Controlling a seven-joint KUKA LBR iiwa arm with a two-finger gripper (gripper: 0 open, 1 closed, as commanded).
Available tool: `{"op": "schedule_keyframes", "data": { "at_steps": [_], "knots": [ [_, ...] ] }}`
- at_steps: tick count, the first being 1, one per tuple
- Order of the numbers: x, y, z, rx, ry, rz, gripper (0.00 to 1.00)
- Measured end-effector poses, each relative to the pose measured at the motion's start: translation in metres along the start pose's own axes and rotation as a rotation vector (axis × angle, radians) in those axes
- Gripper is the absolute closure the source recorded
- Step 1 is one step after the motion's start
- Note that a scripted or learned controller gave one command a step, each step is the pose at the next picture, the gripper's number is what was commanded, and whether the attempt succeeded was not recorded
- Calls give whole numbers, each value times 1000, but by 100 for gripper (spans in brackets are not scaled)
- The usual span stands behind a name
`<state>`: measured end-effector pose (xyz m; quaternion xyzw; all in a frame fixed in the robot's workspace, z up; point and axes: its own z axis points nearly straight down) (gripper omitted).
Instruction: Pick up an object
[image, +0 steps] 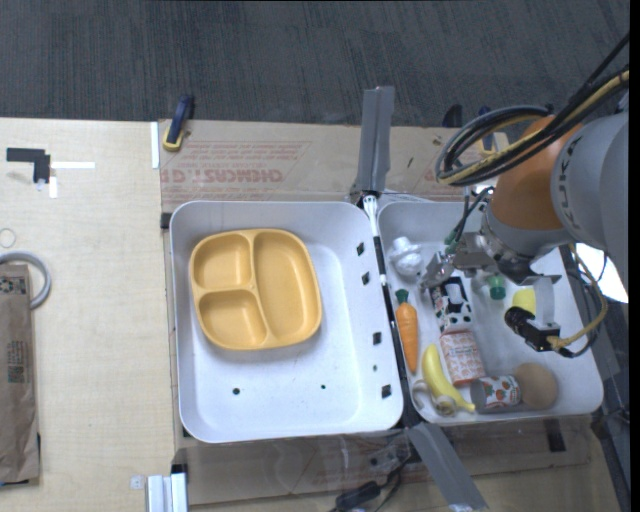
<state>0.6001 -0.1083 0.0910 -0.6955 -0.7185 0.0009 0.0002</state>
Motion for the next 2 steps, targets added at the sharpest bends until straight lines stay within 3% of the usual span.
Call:
{"op": "schedule_keyframes", "data": {
  "at_steps": [1,2],
  "knots": [
    [-1,0,-9,0,-1,4,100],
    [42,-10,-100,-2,-1,-383,100]
  ]
}}
